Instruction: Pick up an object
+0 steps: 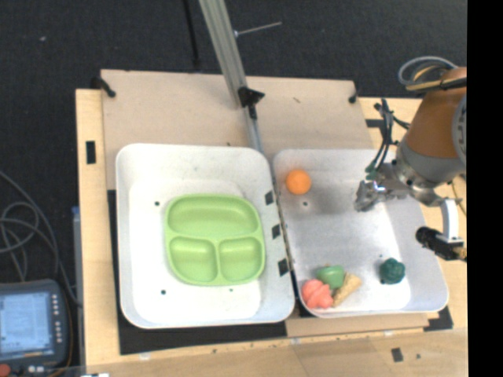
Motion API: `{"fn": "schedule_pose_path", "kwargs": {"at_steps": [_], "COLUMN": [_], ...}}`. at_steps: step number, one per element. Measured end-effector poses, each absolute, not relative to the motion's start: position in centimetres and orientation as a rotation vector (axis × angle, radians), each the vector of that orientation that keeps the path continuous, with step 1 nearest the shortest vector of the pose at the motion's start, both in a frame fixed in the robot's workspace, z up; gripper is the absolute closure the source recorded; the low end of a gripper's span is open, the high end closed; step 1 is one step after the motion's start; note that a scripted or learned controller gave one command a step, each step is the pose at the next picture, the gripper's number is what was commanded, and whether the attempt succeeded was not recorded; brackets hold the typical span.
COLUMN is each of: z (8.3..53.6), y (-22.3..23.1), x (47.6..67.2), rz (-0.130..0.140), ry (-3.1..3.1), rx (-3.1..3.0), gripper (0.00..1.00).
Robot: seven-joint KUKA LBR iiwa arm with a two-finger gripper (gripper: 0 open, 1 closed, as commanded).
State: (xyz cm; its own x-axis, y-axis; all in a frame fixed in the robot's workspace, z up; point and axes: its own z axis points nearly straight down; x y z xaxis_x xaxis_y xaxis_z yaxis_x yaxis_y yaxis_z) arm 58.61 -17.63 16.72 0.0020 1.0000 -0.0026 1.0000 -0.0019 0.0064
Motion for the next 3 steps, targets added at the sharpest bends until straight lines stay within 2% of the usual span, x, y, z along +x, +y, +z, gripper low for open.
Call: {"fn": "schedule_pose_path", "kwargs": {"at_steps": [1, 2, 3], "z": [21.5, 22.9, 22.2], "y": [-17.8, -12.9, -7.6], "x": [58.8, 58.8, 58.9], "rz": [0.005, 0.006, 0.002], "ry": [2.219, 2.228, 2.229], "rx": [2.214, 2.211, 2.213], "gripper": [1.0, 1.0, 1.0]}}
